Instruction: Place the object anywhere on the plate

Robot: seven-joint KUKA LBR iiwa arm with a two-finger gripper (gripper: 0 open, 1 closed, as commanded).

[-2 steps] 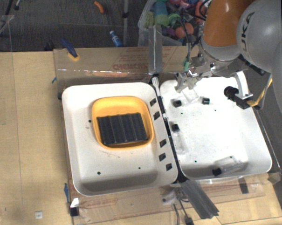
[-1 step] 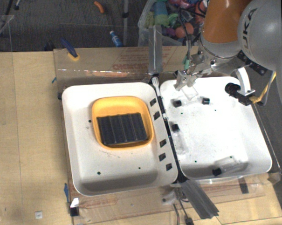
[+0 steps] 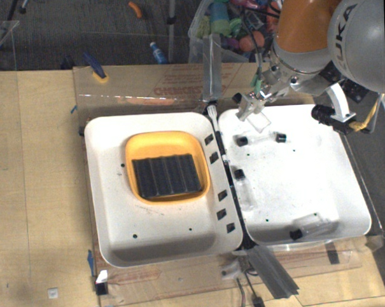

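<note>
1. Since the dark ribbed slab [image 3: 166, 176] already lies on the yellow plate [image 3: 136, 147] in the left bin [image 3: 113, 229], placing looks done; next, just retract.
2. Arm [image 3: 314, 17]: glossy grey, orange band.
3. Gripper [image 3: 253, 109] hangs over the right bin [image 3: 333, 175]; grip state can't tell.

My arm [image 3: 327, 23] runs off the top and right edges, so most of me is cropped out. My gripper [image 3: 253, 110] is a pale blur against the right bin [image 3: 346, 175], can't tell how it's set. The little dark bits [image 3: 280, 137] there are too tiny to identify.
</note>
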